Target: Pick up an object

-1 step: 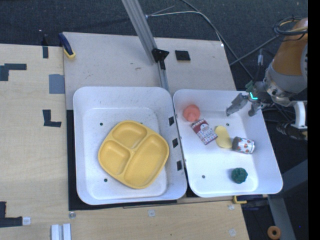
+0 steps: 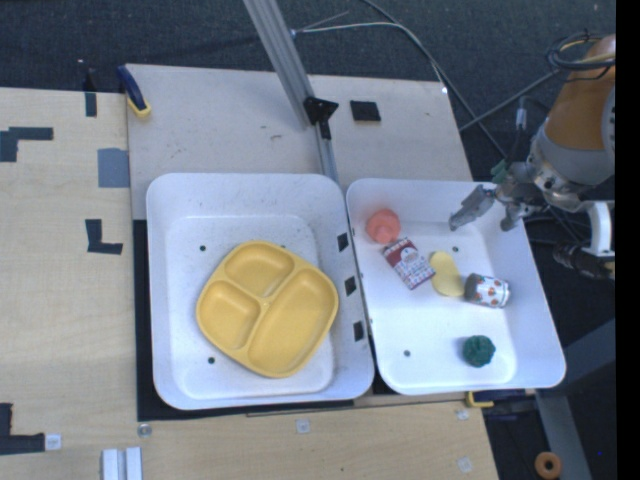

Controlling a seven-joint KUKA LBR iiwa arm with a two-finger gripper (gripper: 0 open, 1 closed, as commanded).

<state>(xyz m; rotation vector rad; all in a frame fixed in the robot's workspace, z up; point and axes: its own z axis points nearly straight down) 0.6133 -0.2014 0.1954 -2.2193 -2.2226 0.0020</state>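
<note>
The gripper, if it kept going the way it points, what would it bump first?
The gripper hangs over the right bin's far edge, open, pointing down and left. Probably the bin floor first; further along that line lies the pink ball. Depth is hard to judge.

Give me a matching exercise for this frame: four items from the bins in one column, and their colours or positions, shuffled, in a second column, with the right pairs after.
Things:
1. divided plate
2. fuzzy ball
3. round pink object
4. gripper

Descriptions:
A. dark green, near the front right corner of the right bin
B. above the far right edge of the right bin, fingers spread, nothing between them
C. yellow, lying in the left bin
D. near the far left corner of the right bin, just beyond a red and white packet

Pairs: 1-C, 2-A, 3-D, 4-B
</note>
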